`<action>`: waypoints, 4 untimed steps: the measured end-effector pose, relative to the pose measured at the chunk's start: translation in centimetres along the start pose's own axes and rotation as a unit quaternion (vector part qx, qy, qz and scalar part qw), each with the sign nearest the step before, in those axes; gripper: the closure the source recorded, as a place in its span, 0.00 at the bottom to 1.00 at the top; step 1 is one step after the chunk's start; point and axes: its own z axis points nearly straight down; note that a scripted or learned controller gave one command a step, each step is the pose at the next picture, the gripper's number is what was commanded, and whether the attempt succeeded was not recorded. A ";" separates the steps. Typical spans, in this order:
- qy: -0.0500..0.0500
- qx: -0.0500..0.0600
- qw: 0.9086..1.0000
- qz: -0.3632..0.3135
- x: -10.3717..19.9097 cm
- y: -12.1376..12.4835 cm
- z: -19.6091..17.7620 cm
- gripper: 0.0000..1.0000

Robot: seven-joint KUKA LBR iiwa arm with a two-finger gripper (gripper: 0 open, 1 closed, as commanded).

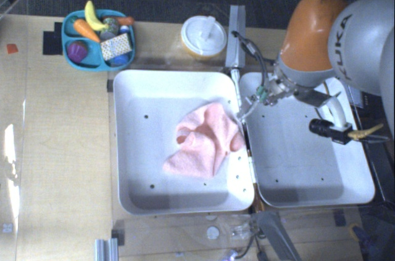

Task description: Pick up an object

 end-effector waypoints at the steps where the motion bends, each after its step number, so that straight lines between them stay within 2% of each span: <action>1: 0.002 0.002 1.000 -0.018 9.1 -0.4 0.2 0.00; 2: 0.001 0.003 0.993 0.117 4.0 4.6 0.3 0.00; 3: 0.002 0.003 1.000 -0.021 8.9 5.7 0.3 0.00; 4: 0.002 0.001 0.984 -0.180 11.2 4.3 9.1 0.00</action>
